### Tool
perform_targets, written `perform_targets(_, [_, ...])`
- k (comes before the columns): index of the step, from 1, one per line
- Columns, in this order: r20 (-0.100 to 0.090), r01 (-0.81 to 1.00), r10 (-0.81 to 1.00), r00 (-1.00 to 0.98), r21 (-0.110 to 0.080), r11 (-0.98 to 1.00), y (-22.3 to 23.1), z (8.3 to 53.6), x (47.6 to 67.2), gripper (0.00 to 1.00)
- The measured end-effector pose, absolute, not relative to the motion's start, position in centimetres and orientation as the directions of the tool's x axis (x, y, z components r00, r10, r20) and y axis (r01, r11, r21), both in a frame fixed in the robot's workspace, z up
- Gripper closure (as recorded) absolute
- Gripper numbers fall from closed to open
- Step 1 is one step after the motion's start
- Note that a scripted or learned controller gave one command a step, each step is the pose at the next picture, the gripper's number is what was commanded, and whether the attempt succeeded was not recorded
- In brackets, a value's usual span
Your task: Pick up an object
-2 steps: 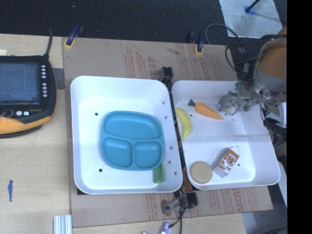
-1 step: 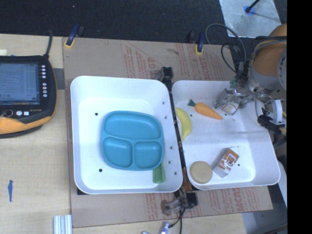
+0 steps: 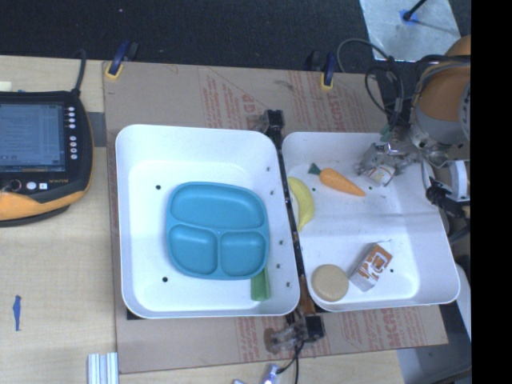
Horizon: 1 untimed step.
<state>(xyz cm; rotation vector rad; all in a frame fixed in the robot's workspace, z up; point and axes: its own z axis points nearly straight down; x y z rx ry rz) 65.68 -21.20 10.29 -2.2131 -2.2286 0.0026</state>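
Right now the gripper [image 3: 382, 165] hovers just beside the toy carrot [image 3: 342, 182], touching nothing I can see; its opening is unclear.

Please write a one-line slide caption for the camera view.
End effector hovers beside a carrot in the right bin; blue tray fills the left.

The big grey robot arm with the orange band [image 3: 445, 86] comes in from the right side at the top. It bends down so that its small silver metal gripper [image 3: 382, 165] hangs low at the far right. Its jaws are too small and blurry to make out.
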Motion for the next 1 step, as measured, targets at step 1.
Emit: perform_targets(1, [0.002,1.000,1.000,-0.004,-0.002,0.004,-8.37,19.25,65.67,1.00])
